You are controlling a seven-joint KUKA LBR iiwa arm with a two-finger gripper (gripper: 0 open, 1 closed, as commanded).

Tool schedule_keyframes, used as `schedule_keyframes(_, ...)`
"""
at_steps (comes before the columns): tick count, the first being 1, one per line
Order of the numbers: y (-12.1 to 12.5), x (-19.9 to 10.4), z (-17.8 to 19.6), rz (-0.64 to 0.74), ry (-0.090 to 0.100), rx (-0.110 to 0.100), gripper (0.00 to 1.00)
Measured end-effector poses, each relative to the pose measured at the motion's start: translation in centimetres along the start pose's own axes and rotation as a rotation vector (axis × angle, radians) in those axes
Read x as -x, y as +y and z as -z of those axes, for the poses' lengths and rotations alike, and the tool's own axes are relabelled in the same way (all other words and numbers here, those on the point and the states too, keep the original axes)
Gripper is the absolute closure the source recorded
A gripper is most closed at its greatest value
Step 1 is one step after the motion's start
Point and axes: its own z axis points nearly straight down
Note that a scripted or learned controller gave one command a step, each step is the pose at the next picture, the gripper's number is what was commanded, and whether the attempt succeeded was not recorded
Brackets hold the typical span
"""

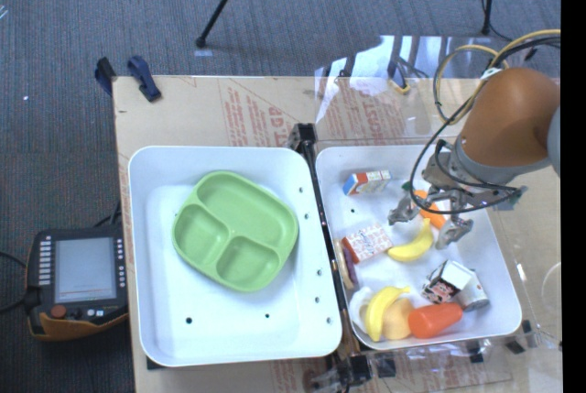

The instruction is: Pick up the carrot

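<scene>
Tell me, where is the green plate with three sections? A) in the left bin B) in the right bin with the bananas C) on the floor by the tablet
A: the green plate lies flat in the left bin, while the bananas sit in the right bin.

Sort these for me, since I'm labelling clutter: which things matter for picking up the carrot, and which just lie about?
In the job: end effector; orange piece under it, likely the carrot; right bin.
Lying about: green plate, left bin, carton, box, bananas, red-orange piece.
</scene>
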Motion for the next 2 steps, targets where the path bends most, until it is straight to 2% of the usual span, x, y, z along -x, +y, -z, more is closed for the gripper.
schedule_keyframes(1, -0.1, 0.1, 1.1, -0.009, -0.007, 0.0, 1.0)
schedule_keyframes(2, -0.1, 0.2, 2.1, -0.017, -0.014, 0.0, 1.0)
